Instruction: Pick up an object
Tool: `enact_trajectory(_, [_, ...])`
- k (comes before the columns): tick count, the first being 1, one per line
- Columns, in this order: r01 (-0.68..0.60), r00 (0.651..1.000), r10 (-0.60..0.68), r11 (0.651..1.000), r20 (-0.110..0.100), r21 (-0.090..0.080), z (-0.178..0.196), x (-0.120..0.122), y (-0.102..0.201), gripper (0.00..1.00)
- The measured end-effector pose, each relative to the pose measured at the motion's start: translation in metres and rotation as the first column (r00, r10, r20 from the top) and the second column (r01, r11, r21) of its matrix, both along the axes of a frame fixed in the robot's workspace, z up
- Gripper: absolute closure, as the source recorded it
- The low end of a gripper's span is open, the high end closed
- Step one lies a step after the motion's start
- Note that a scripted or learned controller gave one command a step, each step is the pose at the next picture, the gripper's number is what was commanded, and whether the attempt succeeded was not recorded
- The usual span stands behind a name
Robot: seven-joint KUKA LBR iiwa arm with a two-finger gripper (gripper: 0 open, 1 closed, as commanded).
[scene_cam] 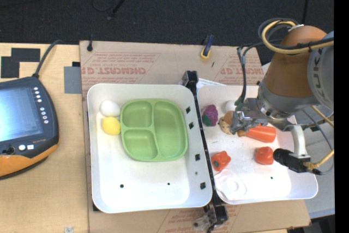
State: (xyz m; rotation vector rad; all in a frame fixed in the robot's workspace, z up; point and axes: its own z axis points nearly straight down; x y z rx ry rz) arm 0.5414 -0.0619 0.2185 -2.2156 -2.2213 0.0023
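We find a divided tray [153, 131] and 2 balls [110, 117] in the left bin [142, 193]; toy vegetables [221, 160] lie in the right bin [289, 185].

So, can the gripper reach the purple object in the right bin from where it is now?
Probably yes. The gripper hangs in the right bin, just beside the purple object. Only a small tan item lies near its path.

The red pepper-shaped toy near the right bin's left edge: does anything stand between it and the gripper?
Nothing visible does. The red pepper-shaped toy lies apart on the right bin's bare white floor, below and left of the gripper.
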Motion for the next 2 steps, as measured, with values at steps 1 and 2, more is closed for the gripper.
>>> enact_trajectory(1, [-0.002,1.000,0.002,1.000,0.000,0.001,-0.001,0.002,0.046,1.00])
enact_trajectory(2, [0.002,1.000,-0.002,1.000,0.002,-0.002,0.015,0.003,0.037,1.00])
